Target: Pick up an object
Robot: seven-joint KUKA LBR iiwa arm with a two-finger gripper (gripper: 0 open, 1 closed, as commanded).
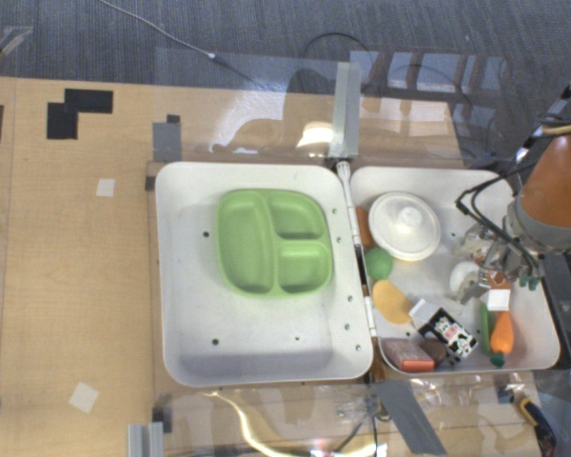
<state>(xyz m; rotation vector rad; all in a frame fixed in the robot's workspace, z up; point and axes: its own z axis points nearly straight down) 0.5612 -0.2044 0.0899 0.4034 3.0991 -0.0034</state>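
Reaching in from the right edge of the frame, the grey arm with its orange band (560, 187) hangs over the right-hand shallow white bin (548, 350), and its two-finger gripper (487, 272) sits low over the right part of that bin amid dark cables. Whether the gripper is open or closed cannot be told, and nothing can be seen held in it.

Below the gripper, toward the lower right of the bin, lies an orange carrot-shaped toy with a green tip (501, 336), with a small white block (498, 300) just above it. A white lidded round bowl (405, 224) sits in the bin's upper left, a green ball (378, 264) and a flat yellow piece (391, 301) below it. A black-and-white patterned packet (450, 333) lies at the lower centre.

The left-hand shallow white bin (186, 350) holds a light green divided plastic plate (272, 242) at its centre.
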